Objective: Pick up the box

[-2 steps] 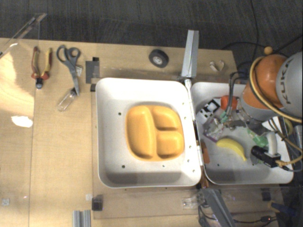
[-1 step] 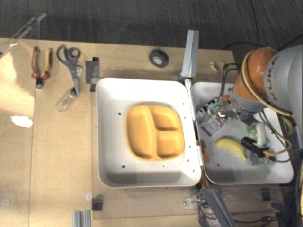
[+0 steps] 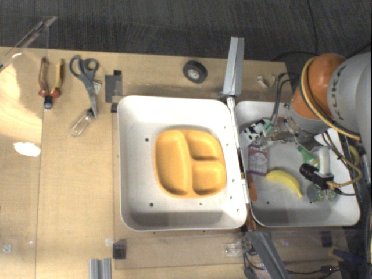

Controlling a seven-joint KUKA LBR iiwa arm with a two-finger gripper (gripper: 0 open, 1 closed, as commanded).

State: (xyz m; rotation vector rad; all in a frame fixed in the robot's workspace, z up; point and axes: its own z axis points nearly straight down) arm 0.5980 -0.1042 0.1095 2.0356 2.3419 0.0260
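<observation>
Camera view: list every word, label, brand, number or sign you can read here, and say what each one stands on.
No text can be read.
The small box in the right bin carries print, too small and blurred to make out.
The yellow tray, banana, scissors and pliers show no lettering.

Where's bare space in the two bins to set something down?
Left bin: white floor free all around the yellow tray, widest on its left and front. Right bin: crowded under the arm; a bare strip lies along the front, below the banana.

Robot lab: wooden bench (image 3: 70, 173), 2 white bins (image 3: 133, 214), pliers (image 3: 50, 80), scissors (image 3: 87, 77).
</observation>
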